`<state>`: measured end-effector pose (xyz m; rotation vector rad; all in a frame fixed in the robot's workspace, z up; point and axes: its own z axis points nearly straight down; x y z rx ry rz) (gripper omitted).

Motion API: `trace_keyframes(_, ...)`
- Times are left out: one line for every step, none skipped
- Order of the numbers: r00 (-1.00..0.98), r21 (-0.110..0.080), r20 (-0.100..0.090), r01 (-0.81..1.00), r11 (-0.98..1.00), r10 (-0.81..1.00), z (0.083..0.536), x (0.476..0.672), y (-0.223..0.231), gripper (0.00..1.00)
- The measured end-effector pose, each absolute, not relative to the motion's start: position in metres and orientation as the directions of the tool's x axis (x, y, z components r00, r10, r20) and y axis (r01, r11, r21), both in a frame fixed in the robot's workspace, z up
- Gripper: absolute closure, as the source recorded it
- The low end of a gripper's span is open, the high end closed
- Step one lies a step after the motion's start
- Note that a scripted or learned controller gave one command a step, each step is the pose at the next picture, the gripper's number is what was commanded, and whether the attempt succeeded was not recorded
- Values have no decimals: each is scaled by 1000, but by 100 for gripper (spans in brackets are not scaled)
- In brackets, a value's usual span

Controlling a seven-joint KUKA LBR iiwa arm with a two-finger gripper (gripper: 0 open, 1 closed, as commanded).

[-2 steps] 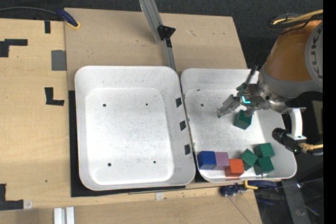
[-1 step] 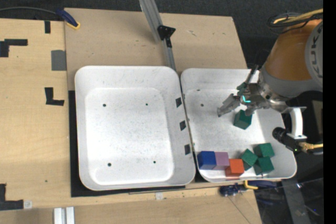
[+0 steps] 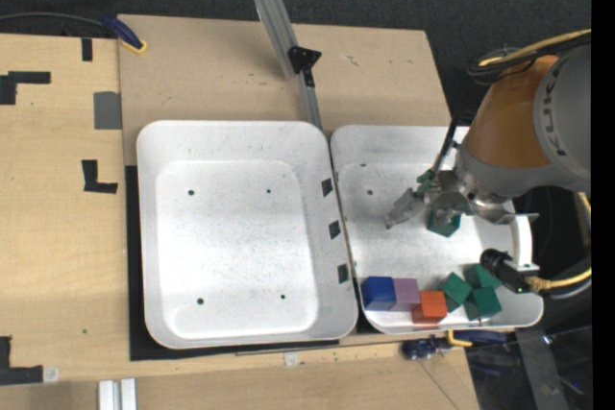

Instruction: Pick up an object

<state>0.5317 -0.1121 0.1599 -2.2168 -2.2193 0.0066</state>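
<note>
Left bin [image 3: 154,206], centre-left of frame. Right bin [image 3: 384,144]: blue block [image 3: 379,292], purple block [image 3: 406,291], orange block [image 3: 431,305] and green blocks [image 3: 476,293] along its lower edge. End effector [image 3: 437,211] hovers at centre-right, apparently gripping a small teal block [image 3: 444,225]. The blocks look light, rigid and smooth; opposite flat faces suit grasping.

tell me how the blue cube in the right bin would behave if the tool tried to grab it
The blue cube looks rigid with flat faces, so it should sit still rather than roll. It appears small and is probably light. It lies beside the purple block and near the right bin's front-left corner, so a push might wedge it there.
</note>
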Motion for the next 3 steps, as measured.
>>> trace_keyframes(-1, -7, 1, 1000, 1, 1000, 114, 530, -105, 0)
trace_keyframes(-1, -4, 0, 1000, 1, 1000, 90, 529, -105, 0)
trace_keyframes(-3, -4, 2, 1000, 3, 1000, 101, 529, -103, 100)
